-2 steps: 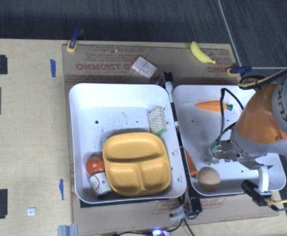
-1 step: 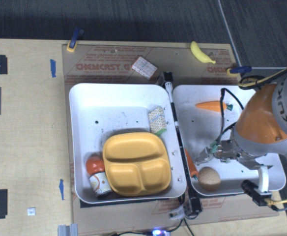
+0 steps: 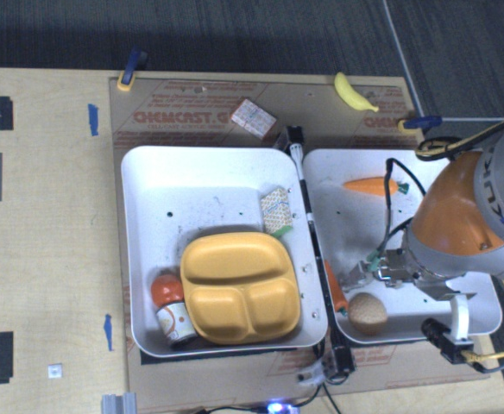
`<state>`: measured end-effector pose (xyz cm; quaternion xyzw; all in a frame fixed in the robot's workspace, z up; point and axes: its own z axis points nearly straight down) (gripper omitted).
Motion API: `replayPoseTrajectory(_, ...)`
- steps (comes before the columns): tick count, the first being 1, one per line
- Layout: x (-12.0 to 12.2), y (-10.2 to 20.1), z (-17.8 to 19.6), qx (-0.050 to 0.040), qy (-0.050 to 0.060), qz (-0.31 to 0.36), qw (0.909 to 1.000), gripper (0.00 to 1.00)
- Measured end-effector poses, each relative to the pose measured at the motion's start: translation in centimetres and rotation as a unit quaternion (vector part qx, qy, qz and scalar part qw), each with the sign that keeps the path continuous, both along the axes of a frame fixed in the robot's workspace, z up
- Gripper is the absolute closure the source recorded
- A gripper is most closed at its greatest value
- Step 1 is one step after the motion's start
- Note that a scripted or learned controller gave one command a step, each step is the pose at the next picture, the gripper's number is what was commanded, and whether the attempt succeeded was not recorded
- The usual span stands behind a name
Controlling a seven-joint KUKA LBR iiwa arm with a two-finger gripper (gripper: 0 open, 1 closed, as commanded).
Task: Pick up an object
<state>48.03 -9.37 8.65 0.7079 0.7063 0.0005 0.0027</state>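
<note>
My gripper reaches down into the right bin under the grey and orange wrist. It hangs just above a beige round object near the bin's front left corner. An orange carrot lies at the back of that bin, partly hidden by the arm and its cables. A thin orange-red stick lies along the bin's left wall. The left bin holds a yellow divided tray, a red and white can and a small patterned packet.
On the cardboard behind the bins lie a yellow banana and a patterned card. Blue clamps hold the cardboard's corners. The arm's body covers much of the right bin's right half.
</note>
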Motion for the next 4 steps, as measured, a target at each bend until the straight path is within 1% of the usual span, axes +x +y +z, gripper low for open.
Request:
replayPoseTrajectory(1,0.07,0.12,0.97,0.0006,-0.001,0.001,1.0000,1.00)
replayPoseTrajectory(2,0.06,0.13,0.96,0.0008,-0.001,0.001,1.0000,0.00)
replayPoseTrajectory(3,0.00,0.03,0.00,-0.0001,0.000,0.000,1.0000,0.00)
replayPoseTrajectory(4,0.07,0.13,0.97,0.0003,-0.001,0.001,1.0000,1.00)
